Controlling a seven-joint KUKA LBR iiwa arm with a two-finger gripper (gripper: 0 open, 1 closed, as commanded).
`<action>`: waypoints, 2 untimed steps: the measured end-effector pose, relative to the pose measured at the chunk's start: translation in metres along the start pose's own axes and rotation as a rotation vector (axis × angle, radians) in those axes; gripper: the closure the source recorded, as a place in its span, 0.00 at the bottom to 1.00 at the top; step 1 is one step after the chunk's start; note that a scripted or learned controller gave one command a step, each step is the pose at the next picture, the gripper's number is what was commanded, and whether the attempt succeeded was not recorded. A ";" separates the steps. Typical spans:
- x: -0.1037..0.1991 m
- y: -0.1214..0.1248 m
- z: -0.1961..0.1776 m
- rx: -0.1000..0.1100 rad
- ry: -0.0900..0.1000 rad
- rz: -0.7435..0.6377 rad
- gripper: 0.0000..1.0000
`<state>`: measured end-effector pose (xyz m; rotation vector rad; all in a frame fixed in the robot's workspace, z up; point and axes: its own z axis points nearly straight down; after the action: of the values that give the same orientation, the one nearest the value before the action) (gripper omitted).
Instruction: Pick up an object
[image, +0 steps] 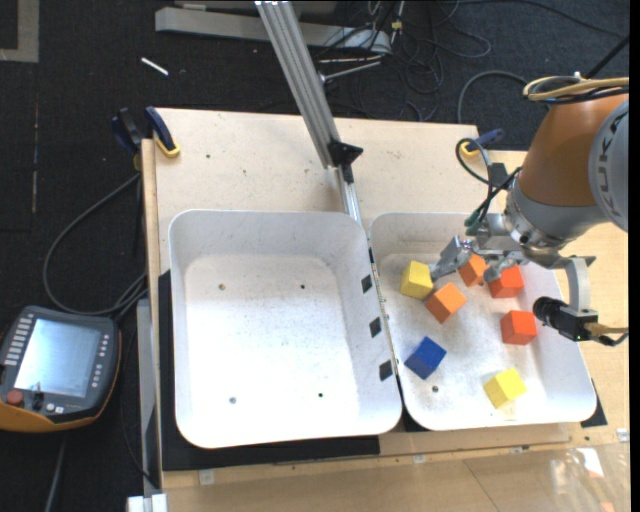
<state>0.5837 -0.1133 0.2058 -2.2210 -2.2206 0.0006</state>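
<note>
The pincer is lowered into the right bin, near the table's right edge, just over an orange cube. How far its fingers are parted cannot be told. Red cubes, yellow cubes and a blue cube are scattered nearby.

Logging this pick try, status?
Gripper low in right bin, among the blocks. Nothing seen held. Orange block and yellow block close beside it; red block crowds the other side.

letters "UK" on grey arm
</note>
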 end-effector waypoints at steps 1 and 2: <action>0.012 -0.003 0.065 0.006 0.001 0.000 0.00; -0.070 -0.045 0.080 0.003 -0.004 0.009 0.00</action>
<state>0.5383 -0.1831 0.1260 -2.2312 -2.2117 0.0080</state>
